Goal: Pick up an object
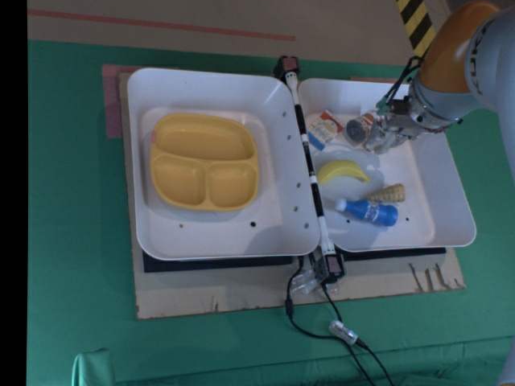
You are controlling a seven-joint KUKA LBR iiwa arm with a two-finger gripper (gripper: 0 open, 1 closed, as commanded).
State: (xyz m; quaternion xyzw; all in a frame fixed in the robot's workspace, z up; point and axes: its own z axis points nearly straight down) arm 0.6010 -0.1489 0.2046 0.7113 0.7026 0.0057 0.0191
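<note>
Cans come first: the small silver-topped can with a red and white wrapper lies on its side near the back of the right white bin, and your gripper is down right beside it, apparently touching. Whether it has any grip on the can you cannot tell from this angle. Judge this as the approach or closing step of the pick; the next move calls for a confirmed hold on the can's round body (it could roll away) before any lift. Just left of it sits a small white and orange packet, its print too small to read. In front lie a yellow plastic banana, a tan waffle ice-cream cone and a blue bottle with a white cap, label illegible. The left white bin holds a yellow three-compartment plastic tray.
</note>
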